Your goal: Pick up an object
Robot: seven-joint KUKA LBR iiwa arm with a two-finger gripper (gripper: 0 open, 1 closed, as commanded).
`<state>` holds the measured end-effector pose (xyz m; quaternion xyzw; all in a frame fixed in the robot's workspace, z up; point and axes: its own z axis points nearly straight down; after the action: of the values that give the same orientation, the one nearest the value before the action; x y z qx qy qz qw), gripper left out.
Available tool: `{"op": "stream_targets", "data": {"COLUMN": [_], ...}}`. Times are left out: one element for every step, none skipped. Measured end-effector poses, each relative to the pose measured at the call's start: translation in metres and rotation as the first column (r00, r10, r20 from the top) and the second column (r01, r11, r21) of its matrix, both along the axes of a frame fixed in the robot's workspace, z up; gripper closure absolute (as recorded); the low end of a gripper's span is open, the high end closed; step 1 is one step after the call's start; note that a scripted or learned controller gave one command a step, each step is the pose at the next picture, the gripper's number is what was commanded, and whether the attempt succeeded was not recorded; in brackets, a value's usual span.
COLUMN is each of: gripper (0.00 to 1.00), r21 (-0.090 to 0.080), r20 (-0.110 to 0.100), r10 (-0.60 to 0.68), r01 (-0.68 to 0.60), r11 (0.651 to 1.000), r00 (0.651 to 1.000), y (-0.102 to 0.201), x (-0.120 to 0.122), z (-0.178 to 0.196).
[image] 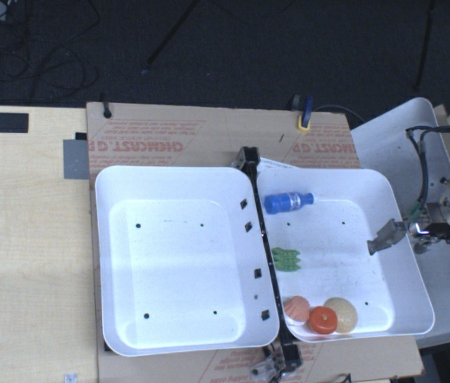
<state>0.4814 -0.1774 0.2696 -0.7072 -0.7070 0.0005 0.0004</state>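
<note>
Right bin (384, 183), gripper (392, 234) low inside.

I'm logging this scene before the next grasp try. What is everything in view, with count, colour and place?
Bins: two, white, side by side on the bench.
Bottle: one, blue, lying at the right bin's far left.
Leafy toy: one, green, at the right bin's left wall.
Round pieces: three, pink, red and cream, clustered at the right bin's near edge.
Cardboard sheet: one, brown, under the bins.
Clamp: one, blue and yellow, on the cardboard's far edge.
Claw: one, dark, over the right bin's right rim.
</note>
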Motion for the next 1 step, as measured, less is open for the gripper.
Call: {"op": "stream_targets", "data": {"gripper": [0.00], "r21": [-0.003], "r20": [0.004], "r10": [-0.002], "r01": [0.002], "r11": [1.000], "r00": [1.000], "y": [-0.0381], "x": [-0.0056], "z": [0.0560]}}
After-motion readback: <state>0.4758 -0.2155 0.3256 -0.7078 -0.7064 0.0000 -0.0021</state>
